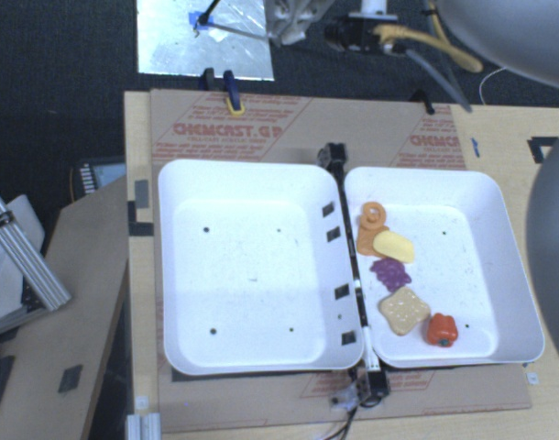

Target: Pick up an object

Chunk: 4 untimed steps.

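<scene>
The tan worktop carries two shallow white plastic bins side by side. The left bin sits beside the right bin, whose left half holds a loose line of small things. From far to near: an orange ring, a yellow oval piece, a purple cluster, a beige toast-shaped slice and a red pepper-like piece. The metal end effector hangs beyond the worktop's far edge; whether it is parted or closed I cannot tell.

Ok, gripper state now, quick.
Gripper: up past the bins' far edge, above the bench; open or closed cannot be told. It holds nothing visible.
</scene>
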Available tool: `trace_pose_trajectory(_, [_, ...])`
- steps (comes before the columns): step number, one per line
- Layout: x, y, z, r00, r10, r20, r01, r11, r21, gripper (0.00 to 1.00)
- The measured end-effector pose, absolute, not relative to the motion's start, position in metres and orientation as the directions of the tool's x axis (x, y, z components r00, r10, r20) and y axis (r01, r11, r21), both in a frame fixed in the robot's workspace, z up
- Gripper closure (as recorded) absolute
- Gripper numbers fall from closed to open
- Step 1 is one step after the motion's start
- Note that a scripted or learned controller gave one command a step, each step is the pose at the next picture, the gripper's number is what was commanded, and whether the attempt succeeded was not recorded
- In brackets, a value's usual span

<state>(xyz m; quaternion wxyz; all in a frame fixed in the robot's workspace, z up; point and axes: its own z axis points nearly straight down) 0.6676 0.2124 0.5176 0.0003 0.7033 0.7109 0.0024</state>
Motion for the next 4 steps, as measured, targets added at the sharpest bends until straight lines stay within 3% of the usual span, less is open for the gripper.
trace_pose_trajectory(1, [0.668, 0.236, 0.523, -0.006, 1.0, 0.002, 1.0, 0.006, 0.003, 1.0])
trace_pose_trajectory(2, [0.598, 0.209, 0.536, -0.001, 1.0, 0.001, 1.0, 0.001, -0.001, 1.0])
trace_pose_trajectory(3, [0.627, 0.235, 0.472, -0.005, 1.0, -0.001, 1.0, 0.005, -0.001, 1.0])
trace_pose_trajectory(4, [0.543, 0.222, 0.538, -0.007, 1.0, 0.003, 1.0, 0.007, 0.002, 1.0])
